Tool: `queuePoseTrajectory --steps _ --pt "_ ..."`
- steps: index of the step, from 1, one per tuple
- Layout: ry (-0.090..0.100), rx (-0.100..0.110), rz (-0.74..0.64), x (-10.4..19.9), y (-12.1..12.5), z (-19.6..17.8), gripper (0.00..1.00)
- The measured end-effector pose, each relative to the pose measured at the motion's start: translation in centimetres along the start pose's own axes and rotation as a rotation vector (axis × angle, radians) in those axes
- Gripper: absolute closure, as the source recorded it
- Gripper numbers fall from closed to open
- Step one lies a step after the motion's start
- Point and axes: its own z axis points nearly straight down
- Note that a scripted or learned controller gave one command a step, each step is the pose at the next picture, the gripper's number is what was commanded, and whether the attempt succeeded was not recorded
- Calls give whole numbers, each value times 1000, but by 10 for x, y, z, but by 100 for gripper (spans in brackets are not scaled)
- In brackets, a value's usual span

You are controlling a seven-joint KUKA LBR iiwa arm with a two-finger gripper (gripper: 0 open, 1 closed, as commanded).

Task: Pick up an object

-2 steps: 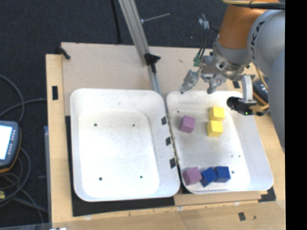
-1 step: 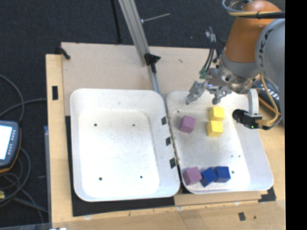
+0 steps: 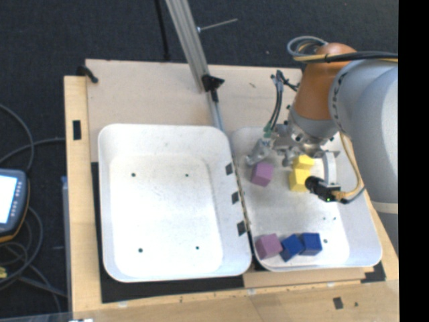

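We see the end effector (image 3: 280, 151) low in the right bin (image 3: 358, 247), between a purple block (image 3: 262, 174) and a yellow block (image 3: 301, 173). Whether it is wide or narrow, we cannot tell; the wrist covers it. Risk: closing on the gap between the two blocks, or nudging one aside. The yellow block's far side seems partly hidden. Another purple block (image 3: 268, 245) and two blue blocks (image 3: 301, 245) lie near the bin's front edge.

Wooden bench (image 3: 77, 200) on dark carpet (image 3: 67, 19). Aluminium extrusion post (image 3: 188, 35) slants from the bench's far edge. Handheld pendant with lit screen (image 3: 10, 203) at left, black cables (image 3: 30, 146) looping around it.
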Motion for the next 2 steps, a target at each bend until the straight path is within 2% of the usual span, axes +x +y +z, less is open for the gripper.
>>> queuePoseTrajectory --steps 1,2 --pt "1 -3 2 8 -19 35 0" --pt "1 -10 9 6 -17 22 100"
